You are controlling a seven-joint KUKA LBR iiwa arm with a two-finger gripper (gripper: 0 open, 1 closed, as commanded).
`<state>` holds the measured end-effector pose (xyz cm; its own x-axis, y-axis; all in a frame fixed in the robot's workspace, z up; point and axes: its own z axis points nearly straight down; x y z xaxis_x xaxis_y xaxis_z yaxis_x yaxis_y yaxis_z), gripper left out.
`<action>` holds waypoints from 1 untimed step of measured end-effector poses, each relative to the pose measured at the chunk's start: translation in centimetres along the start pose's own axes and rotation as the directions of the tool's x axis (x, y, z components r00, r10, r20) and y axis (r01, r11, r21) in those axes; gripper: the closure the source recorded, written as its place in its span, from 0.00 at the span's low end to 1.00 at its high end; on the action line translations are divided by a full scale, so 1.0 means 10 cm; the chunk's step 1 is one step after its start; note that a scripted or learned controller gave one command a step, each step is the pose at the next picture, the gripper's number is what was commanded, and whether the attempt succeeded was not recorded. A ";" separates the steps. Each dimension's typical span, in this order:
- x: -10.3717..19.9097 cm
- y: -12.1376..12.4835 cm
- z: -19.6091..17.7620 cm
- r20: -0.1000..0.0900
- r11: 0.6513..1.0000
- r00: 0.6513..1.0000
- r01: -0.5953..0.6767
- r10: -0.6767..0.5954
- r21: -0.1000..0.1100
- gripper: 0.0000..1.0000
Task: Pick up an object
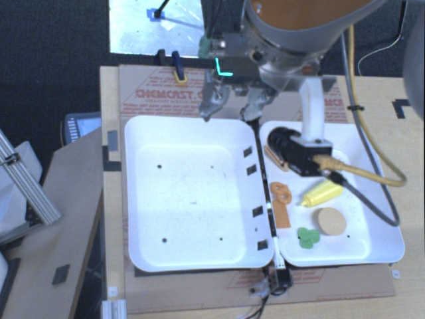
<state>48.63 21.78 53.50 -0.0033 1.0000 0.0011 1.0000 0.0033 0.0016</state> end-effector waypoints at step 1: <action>0.00 0.00 0.00 0.000 1.000 1.000 0.000 0.000 0.000 0.00</action>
<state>48.63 21.78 53.50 -0.0033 1.0000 0.0012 1.0000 0.0033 0.0016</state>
